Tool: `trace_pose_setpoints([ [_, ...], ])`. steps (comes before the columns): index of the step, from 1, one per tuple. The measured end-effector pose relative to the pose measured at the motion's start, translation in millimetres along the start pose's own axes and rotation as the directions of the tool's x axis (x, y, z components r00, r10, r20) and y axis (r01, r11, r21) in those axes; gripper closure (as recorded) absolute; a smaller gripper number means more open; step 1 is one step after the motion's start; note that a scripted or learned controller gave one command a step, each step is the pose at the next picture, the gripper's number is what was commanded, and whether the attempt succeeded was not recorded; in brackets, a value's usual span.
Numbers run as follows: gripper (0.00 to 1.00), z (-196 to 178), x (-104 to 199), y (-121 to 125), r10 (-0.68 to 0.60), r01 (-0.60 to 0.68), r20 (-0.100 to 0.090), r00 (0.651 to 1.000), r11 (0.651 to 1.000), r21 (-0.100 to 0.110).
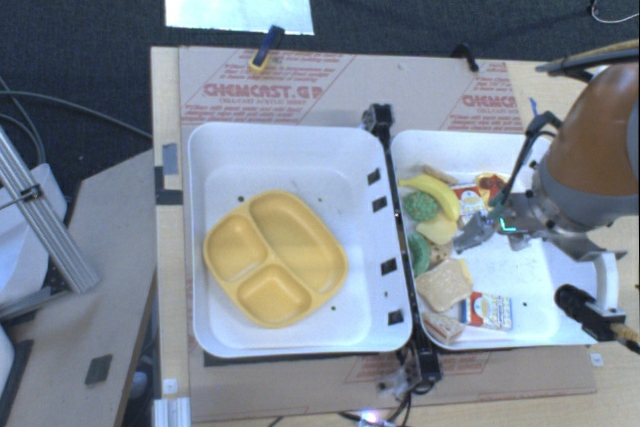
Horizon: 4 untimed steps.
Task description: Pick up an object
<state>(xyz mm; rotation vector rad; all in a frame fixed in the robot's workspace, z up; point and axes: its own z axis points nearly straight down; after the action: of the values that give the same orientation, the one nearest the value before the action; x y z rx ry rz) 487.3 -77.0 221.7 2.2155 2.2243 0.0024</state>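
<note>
The right bin (530, 270) holds a heap of toy food along its left side. A yellow banana (436, 189) lies at the top of the heap, with a green broccoli-like piece (420, 207) under it. Below these are a pale yellow piece (436, 231), a second green piece (419, 255) and a tan bread slice (445, 284). A small white and red carton (487, 311) lies near the front wall. My gripper (474, 234) hangs low over the heap, just right of the pale yellow piece and above the bread slice. I see nothing held in it.
The left bin (330, 155) holds a yellow divided tray (275, 257). A black clamped divider (390, 215) runs between the two bins. The arm's orange band (598, 135) looms over the right bin's far right. A red and white packet (474, 192) lies by the banana.
</note>
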Motion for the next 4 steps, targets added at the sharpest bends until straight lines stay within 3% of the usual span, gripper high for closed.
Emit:
trace_pose_setpoints([
  [1, 0.00, 111, -7, 64, -0.002, 0.002, 0.001, 1.000, 1.000, 0.001],
  [2, 0.00, 137, -40, 91, 0.003, -0.003, -0.002, 1.000, 1.000, 0.000],
  [3, 0.00, 133, -16, 1, 0.010, -0.010, 0.008, 1.000, 1.000, -0.014],
  [4, 1.00, 123, -14, 3, 0.003, -0.003, 0.000, 1.000, 1.000, -0.011],
])
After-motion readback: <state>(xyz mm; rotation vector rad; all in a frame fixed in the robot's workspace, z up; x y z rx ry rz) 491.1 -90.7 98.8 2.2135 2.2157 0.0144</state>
